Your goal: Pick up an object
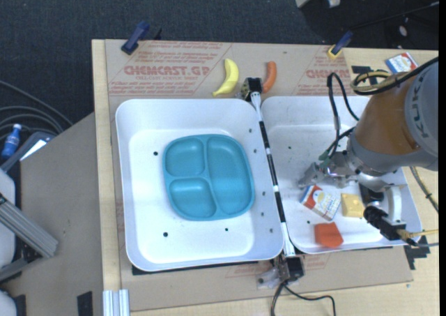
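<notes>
My gripper [315,174] hangs low over the middle of the right bin [300,116], on the grey arm with its orange band that comes in from the right. Just below and in front of it lies a small white carton [322,201] with red and blue print, close to the gripper tip; whether they touch I cannot tell. A pale yellow block [352,205] lies right of the carton, partly under the wrist. An orange-red block [329,235] rests near the bin's front wall.
The left bin [139,126] holds a blue divided plate [208,176]. Behind the bins, a toy banana [228,77] and an orange carrot [269,76] lie on the cardboard-covered bench. Cables loop along the arm over the right bin's far right side.
</notes>
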Controlling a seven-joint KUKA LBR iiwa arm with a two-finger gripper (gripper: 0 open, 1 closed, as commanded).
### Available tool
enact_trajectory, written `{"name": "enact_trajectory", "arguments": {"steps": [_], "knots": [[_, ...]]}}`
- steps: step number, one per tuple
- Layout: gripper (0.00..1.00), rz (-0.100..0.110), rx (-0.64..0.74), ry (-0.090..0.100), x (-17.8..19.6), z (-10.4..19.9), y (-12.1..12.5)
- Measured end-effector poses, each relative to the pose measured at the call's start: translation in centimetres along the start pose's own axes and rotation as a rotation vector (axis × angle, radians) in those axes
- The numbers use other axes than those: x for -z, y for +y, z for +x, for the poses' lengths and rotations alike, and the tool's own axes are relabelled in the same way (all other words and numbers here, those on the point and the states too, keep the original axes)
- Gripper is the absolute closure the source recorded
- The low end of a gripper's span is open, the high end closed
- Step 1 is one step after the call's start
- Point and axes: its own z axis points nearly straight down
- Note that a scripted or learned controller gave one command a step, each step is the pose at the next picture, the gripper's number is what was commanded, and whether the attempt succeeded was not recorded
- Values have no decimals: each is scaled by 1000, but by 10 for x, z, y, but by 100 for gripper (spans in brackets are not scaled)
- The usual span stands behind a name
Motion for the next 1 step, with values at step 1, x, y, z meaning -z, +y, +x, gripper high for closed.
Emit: {"name": "enact_trajectory", "arguments": {"steps": [1], "knots": [[0,-2,1,-1,1,19,36]]}}
